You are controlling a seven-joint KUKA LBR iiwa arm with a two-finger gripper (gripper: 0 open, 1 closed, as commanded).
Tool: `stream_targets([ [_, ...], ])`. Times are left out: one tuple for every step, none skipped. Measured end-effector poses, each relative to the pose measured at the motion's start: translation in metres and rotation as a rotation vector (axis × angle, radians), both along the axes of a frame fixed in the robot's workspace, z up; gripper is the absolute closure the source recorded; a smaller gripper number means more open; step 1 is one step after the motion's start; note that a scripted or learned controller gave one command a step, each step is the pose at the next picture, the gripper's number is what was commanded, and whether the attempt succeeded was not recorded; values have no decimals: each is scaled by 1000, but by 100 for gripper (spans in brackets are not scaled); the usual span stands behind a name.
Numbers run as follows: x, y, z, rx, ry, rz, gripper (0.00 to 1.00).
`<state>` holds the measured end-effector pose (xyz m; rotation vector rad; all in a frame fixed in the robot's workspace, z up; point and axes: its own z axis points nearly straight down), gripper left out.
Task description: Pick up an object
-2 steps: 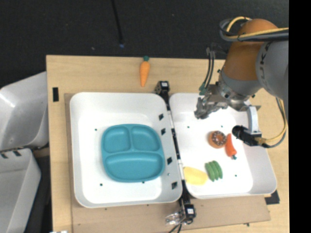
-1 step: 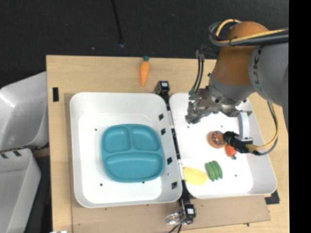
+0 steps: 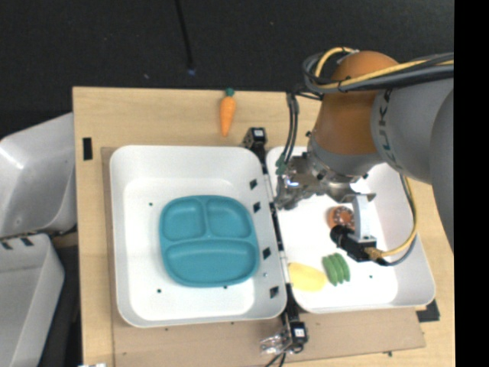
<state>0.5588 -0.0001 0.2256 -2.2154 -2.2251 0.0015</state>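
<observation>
We reach into the right bin (image 3: pixel 397 281) with the arm (image 3: pixel 359 121) low over its left side, near the divide from the left bin (image 3: pixel 130 205) that holds the teal tray (image 3: pixel 208 239); we cannot tell how the jaws stand. Candidates lie in the right bin: a yellow piece (image 3: pixel 307 277) touching a green ribbed piece (image 3: pixel 335 268), and a small brown item (image 3: pixel 341 217) close under the wrist. To grasp well, we should centre over one piece, away from its neighbour and the wall
</observation>
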Motion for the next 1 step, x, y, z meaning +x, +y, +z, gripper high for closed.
stream_targets([
  [-19, 55, 1, 1, -1, 2, 100],
])
